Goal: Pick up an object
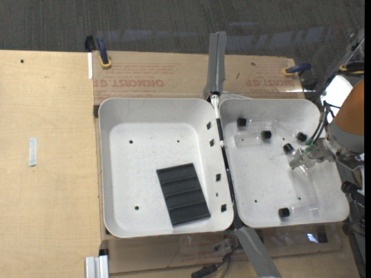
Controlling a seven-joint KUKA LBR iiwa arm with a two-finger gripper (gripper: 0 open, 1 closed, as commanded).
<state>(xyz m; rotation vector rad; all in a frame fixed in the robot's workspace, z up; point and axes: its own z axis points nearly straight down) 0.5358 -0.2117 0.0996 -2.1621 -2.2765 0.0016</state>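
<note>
My gripper (299,160) hangs over the right bin (255,210); I cannot tell its state. The black ribbed block (182,194) lies in the left bin (116,213), long axis running near-to-far, slightly tilted.

Two shallow white plastic bins side by side on brown cardboard sheet (174,77) with reversed red print. Left bin (110,172), right bin (290,104). Grey metal divider bar (217,59) rises behind their shared edge. Blue-and-orange clamps (99,52) pin cardboard behind left bin. Pale plywood benchtop (46,213) spreads left of left bin, small silver strip (32,152) lying on it.
</note>
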